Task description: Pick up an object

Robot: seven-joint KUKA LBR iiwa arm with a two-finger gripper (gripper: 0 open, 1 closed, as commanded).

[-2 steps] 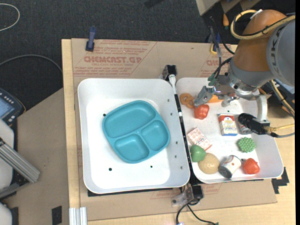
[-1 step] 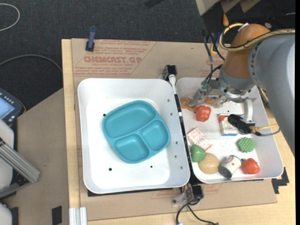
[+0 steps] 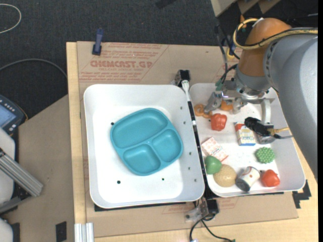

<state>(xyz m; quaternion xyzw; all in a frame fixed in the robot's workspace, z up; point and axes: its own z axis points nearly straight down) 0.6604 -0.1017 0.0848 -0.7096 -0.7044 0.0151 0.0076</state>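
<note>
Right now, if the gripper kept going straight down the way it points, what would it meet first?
Probably the small orange item at the far end of the right bin, or the bin floor just beside it. The gripper hangs over that corner, with the red pepper slightly nearer the camera. Depth is unclear.

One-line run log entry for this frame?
arm: over right bin far end | gripper: low beside red pepper, nothing seen held | left bin: teal divided plate | pick: not yet done
</note>
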